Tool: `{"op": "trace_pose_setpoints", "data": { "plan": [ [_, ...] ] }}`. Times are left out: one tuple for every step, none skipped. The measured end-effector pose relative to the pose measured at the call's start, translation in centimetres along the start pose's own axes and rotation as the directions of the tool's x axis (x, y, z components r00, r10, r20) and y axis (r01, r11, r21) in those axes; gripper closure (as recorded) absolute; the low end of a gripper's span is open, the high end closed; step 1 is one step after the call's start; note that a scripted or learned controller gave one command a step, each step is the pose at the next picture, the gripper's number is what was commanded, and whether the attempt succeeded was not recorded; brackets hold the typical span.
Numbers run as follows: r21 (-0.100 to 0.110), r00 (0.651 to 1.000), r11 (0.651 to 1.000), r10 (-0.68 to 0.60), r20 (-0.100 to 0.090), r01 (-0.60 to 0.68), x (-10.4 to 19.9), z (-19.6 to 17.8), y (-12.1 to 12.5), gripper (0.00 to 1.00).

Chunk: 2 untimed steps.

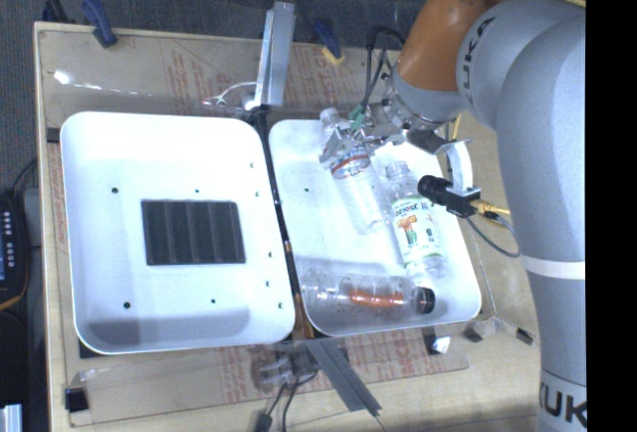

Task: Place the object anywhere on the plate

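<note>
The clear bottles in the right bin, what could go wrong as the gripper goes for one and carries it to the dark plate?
The gripper sits at the top of a clear bottle that lies close beside the labelled bottle, so it may nudge or drag both. The smooth bottles could slip in transit. The dark plate is in the left bin, so a dropped bottle may miss it.

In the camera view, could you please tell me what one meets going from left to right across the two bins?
Dark ribbed rectangular plate in the left white bin → clear plastic bottle with an orange label lying in the right white bin → grey arm.
</note>
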<state>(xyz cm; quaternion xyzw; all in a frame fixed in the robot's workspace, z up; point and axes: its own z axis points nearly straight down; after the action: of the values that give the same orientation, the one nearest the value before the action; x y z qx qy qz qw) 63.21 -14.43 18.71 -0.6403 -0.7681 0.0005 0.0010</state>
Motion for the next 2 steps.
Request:
{"op": "trace_pose_setpoints", "data": {
  "plan": [
    [0.002,0.980,0.980,-0.201,-0.001,0.201,7.4,-0.4,-1.7,1.00],
    [0.002,0.930,0.930,-0.369,0.000,0.369,17.0,-0.4,-1.4,1.00]
  ]
}}
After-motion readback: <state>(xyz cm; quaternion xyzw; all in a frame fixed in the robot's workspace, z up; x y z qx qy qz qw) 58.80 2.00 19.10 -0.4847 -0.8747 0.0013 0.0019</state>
